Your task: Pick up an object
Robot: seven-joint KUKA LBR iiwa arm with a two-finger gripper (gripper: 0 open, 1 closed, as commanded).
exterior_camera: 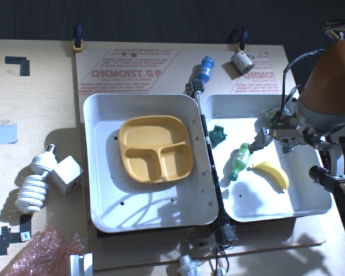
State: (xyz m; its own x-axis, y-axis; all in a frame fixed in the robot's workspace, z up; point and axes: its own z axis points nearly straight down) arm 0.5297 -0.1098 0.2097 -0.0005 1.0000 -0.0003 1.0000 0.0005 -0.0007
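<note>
Over the right bin (310,203), the grey arm (328,96) reaches in from three o'clock, its gripper (263,138) hanging low near the bin's middle; whether it is clenched or released I cannot tell. Just beyond it at seven o'clock lies a green bottle (239,161), and a banana (272,173) rests just beside that bottle at four o'clock. A small dark green object (217,135) sits near the bin's nine o'clock wall. Across the divide, the left bin (103,154) carries a yellow compartment tray (156,148). Off on the desk (29,114) at nine o'clock lies a spiral light bulb (35,184).
</note>
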